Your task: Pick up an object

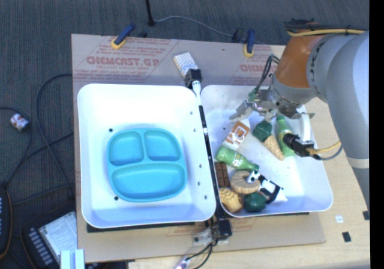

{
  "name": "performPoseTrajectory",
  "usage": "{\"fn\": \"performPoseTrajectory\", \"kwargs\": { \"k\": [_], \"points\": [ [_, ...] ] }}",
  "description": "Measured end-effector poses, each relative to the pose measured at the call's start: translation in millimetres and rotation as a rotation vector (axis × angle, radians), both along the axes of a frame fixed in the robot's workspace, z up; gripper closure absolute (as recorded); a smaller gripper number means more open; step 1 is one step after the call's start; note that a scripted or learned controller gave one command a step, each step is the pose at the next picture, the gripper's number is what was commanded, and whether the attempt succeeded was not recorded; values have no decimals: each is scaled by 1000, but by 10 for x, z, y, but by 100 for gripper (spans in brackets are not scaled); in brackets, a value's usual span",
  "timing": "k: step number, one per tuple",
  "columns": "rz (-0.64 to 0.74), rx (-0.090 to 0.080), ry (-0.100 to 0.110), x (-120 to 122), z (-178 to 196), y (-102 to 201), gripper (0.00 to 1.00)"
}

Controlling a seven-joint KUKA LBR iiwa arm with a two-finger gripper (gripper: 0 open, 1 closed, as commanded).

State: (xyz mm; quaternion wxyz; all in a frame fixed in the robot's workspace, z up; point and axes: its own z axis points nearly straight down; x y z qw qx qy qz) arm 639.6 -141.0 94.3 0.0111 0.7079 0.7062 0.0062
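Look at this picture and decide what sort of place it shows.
Probably a robot test bench in a lab: a robot arm reaches over two white bins, clamps pin down the board, and cables trail across carpet.

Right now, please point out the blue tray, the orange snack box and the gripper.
blue tray [146, 163]: camera view, middle of the tray, in the left bin.
orange snack box [238, 135]: camera view, its printed face.
gripper [264, 107]: camera view, at its fingers, above the right bin.

My arm [336, 69] reaches in from right, gripper [262, 107] low over right bin [312, 193] near its far end. Toy food clutter [249, 166] below it (nothing visibly gripped). Blue divided tray [146, 164] sits in left bin [96, 105].
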Motion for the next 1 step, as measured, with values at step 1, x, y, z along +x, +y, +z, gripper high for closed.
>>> {"fn": "performPoseTrajectory", "kwargs": {
  "k": [1],
  "points": [
    [2,3,0,-255,-3,-37,0]
  ]
}}
